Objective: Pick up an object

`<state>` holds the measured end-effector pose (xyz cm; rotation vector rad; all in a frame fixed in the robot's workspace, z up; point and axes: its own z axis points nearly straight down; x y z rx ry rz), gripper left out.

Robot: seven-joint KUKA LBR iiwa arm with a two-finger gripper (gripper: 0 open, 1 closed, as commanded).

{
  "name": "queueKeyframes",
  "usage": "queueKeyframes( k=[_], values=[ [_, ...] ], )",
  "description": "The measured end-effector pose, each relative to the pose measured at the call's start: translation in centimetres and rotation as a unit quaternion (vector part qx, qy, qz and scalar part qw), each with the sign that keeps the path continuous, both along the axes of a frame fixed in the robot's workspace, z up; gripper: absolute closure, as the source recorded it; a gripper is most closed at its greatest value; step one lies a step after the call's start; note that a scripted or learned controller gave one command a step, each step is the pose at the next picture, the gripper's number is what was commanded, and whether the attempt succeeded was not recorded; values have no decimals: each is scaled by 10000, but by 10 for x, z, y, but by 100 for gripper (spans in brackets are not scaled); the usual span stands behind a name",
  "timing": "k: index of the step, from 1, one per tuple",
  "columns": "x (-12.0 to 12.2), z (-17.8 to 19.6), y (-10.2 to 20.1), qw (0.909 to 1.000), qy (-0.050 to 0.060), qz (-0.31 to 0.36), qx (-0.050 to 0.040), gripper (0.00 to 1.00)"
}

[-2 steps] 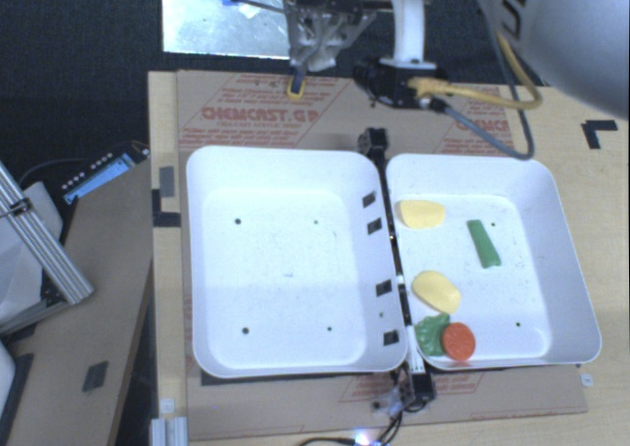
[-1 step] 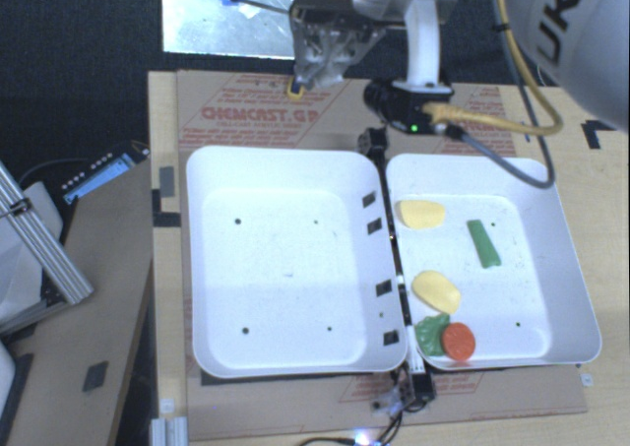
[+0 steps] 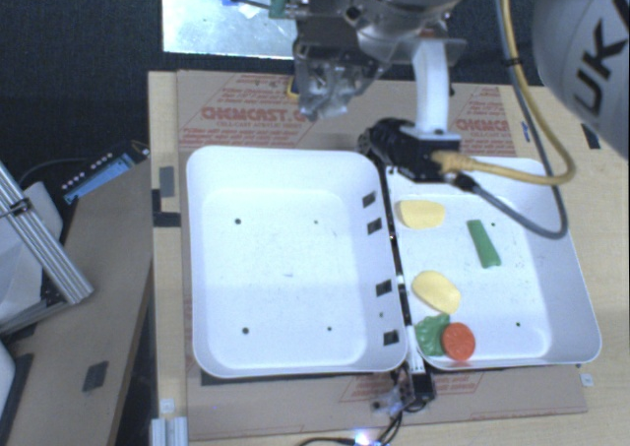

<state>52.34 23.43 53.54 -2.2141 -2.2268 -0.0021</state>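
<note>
Below me on the bench sit two bins, toys all in the right bin, while my gripper hangs high behind the left bin, holding nothing seen, so I judge reaching for the yellow piece comes next.

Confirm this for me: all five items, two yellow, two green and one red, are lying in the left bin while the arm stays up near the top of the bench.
Wrong bin. The camera view shows the yellow pieces, the green stick, the green leafy piece and the red round piece all lying in the right bin, not the left bin. The rest stands.
</note>
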Motion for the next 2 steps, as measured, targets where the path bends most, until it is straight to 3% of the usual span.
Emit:
queueKeyframes(
  k=[1,2],
  values=[
    [-35,0,0,10000,-1,0,-1,100],
    [-37,0,0,10000,-5,-3,-3,100]
  ],
)
